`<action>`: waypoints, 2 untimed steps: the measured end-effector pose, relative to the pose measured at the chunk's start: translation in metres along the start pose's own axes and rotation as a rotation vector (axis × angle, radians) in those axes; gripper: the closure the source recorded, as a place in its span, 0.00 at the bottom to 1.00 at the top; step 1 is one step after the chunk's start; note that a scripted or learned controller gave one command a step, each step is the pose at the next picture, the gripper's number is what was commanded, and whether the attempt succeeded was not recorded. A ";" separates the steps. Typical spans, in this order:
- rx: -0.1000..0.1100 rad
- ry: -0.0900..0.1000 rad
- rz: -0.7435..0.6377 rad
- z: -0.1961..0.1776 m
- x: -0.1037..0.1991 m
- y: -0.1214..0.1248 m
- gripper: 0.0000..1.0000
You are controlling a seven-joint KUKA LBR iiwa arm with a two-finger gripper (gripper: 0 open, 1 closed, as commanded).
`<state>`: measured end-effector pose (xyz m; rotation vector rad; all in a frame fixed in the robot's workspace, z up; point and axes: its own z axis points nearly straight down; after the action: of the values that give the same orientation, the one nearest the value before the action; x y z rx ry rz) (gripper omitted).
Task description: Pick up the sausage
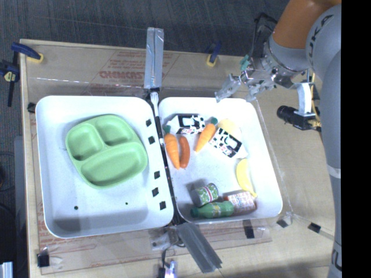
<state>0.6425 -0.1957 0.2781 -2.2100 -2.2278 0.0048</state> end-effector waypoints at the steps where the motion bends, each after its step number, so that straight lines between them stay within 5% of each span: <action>1: -0.003 0.000 0.016 0.166 0.028 -0.035 0.00; 2: -0.017 -0.019 -0.134 0.180 0.056 -0.077 0.00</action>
<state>0.5643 -0.1399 0.0981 -2.0722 -2.3894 0.0067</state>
